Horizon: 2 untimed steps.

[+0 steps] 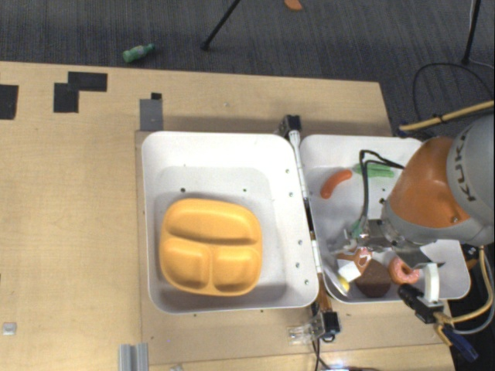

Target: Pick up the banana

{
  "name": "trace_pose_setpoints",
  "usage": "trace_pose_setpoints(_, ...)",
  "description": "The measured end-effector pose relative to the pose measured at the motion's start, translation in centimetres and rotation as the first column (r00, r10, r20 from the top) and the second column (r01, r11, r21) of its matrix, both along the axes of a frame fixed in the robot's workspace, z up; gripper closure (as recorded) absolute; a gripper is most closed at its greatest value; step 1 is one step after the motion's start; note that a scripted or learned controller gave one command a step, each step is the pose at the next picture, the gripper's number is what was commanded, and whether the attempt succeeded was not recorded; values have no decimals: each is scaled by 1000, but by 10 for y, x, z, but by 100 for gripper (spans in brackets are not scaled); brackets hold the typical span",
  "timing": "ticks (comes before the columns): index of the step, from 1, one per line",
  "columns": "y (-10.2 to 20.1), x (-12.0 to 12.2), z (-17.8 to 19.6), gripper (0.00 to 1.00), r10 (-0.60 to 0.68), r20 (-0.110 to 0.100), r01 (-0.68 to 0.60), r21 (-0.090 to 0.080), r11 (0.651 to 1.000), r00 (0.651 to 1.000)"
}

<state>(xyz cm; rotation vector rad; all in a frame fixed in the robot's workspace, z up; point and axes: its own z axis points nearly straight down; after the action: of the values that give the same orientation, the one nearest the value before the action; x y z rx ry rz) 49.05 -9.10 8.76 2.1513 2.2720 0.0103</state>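
Note:
My gripper is low in the front part of the right bin, under the orange wrist band. Just below it lies a small yellow and white piece, which may be the banana; most of it is hidden and I cannot identify it for sure. It lies very close to the gripper, but I cannot see anything held. A dark brown lump lies right beside that piece.
An orange-red sausage and a green item lie at the back of the right bin. A pink curled item lies by the brown lump. The left bin holds a yellow divided plate.

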Motion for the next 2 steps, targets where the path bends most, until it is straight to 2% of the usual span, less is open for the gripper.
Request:
trace_pose_setpoints(1, 113, -3, 97, 0, 36, -10, -36, 6, 999, 999)
trace_pose_setpoints(2, 178, -3, 158, 0, 182, -11, -182, 4, 983, 983)
